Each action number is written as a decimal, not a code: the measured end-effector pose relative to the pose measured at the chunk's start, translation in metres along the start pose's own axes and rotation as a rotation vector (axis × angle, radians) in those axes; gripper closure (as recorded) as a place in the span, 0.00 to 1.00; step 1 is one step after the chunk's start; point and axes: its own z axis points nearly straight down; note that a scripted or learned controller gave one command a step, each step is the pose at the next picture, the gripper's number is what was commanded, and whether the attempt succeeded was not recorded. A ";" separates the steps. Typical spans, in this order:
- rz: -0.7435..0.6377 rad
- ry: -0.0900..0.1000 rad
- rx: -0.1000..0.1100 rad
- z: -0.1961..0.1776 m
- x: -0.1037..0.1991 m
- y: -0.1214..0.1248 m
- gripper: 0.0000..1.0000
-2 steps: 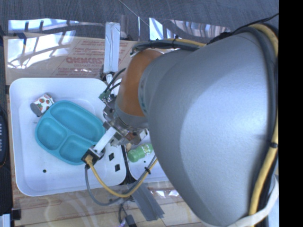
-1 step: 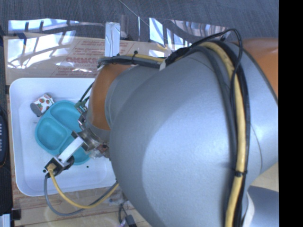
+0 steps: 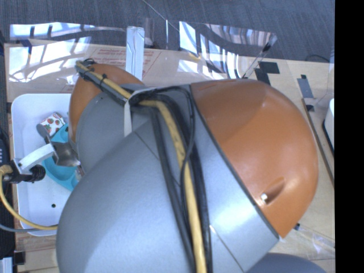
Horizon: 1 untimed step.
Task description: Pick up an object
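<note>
Grey metal of the big robot arm (image 3: pixel 142 209) takes up the near and middle of the scene, with a broad orange band (image 3: pixel 256 147) on its right and a bundle of black and yellow cables (image 3: pixel 182 164) running along it; at the left lies a shallow white plastic bin (image 3: pixel 28 203), partly hidden by the arm; inside it, by the arm's edge, sits a light blue plastic object (image 3: pixel 61 172), and just beyond it a small white item with red and green patches (image 3: pixel 54 121); the gripper (image 3: pixel 67 152) seems to reach down there, its state impossible to tell; farther off, the brown bench top (image 3: pixel 165 61) carries bright reflections.
</note>
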 end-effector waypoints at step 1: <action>-0.280 -0.007 0.002 0.007 -0.011 -0.004 1.00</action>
